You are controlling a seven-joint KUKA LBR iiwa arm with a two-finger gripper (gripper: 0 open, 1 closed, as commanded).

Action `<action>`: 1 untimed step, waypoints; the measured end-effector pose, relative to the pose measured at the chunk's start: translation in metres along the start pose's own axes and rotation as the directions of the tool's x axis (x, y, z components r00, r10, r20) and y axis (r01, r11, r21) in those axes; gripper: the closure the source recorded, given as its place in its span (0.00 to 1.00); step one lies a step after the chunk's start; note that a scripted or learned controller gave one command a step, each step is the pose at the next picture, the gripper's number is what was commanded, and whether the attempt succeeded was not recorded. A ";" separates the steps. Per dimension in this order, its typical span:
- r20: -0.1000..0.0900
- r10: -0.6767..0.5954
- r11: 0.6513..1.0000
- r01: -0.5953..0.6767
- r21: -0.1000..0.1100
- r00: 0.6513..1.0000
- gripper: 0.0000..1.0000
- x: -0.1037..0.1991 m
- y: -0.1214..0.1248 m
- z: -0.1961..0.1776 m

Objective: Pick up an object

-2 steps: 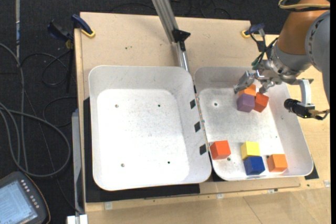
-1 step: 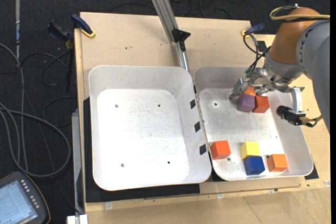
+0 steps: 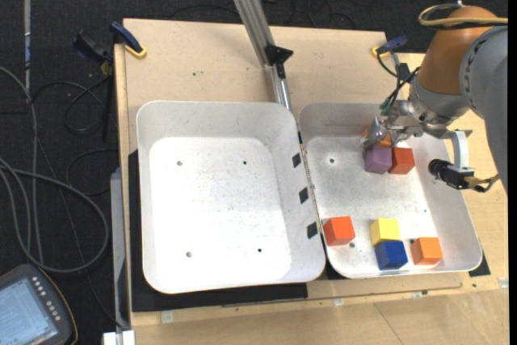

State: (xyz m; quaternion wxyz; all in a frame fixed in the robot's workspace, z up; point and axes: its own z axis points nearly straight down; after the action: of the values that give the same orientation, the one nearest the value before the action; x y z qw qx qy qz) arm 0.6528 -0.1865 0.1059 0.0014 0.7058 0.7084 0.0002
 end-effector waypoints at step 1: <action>0.000 0.000 1.000 0.000 -0.004 1.000 1.00 0.006 0.004 -0.062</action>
State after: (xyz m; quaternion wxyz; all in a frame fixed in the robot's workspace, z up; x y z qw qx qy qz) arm 0.6566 -0.1807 0.1682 0.0027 0.7057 0.7085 0.0017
